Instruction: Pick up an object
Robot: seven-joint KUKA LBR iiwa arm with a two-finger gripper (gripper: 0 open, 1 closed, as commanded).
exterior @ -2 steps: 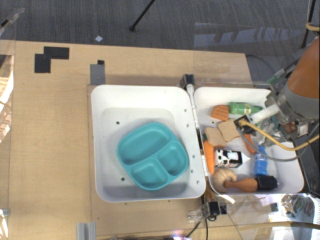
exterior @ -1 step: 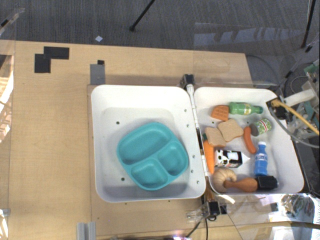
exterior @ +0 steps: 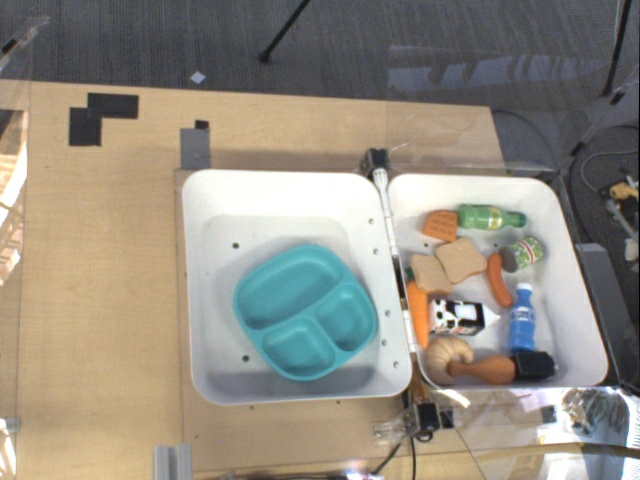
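The right bin [exterior: 570, 230] holds several toy foods: a green bottle [exterior: 489, 217] at the back, an orange waffle piece [exterior: 439, 226] beside it, a bread slice [exterior: 460, 259], a red sausage [exterior: 497, 278], a green-and-white can [exterior: 526, 251], a blue bottle [exterior: 521, 320], a carrot [exterior: 417, 313] along the left wall, a black-and-white cow-print carton [exterior: 459, 317], a croissant [exterior: 447, 349], a brown drumstick [exterior: 486, 370] and a black block [exterior: 534, 365].
The left bin [exterior: 210, 268] holds a teal divided plate [exterior: 305, 311]. A wooden bench [exterior: 90, 318] surrounds both bins. Black tape patches [exterior: 101, 114] mark its far left. Cables and clips lie at the front edge [exterior: 425, 420].
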